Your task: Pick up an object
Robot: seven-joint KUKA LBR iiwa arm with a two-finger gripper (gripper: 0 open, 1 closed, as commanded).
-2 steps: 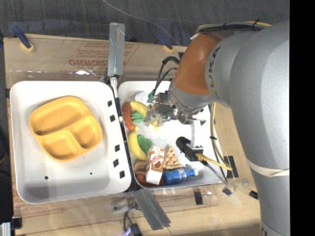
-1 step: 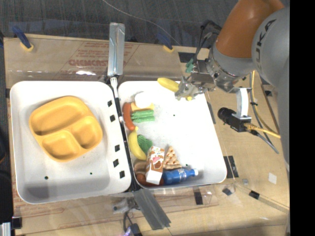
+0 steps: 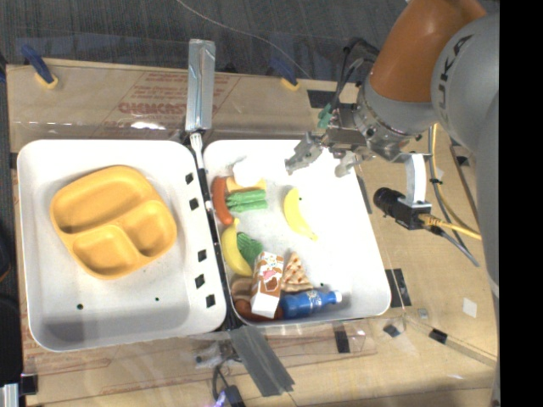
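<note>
The gripper (image 3: 322,161) hovers over the right bin's (image 3: 361,253) far edge, its fingers (image 3: 299,157) spread apart and pinching nothing. A banana (image 3: 295,212) lies just below them on the bin floor. The left bin (image 3: 34,227) holds a yellow divided tray (image 3: 113,220).

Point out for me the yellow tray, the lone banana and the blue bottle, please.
yellow tray (image 3: 113,220): camera view, on the ridge between its compartments.
lone banana (image 3: 295,212): camera view, on the middle of its curved body.
blue bottle (image 3: 305,303): camera view, on the middle of its lying body.
</note>
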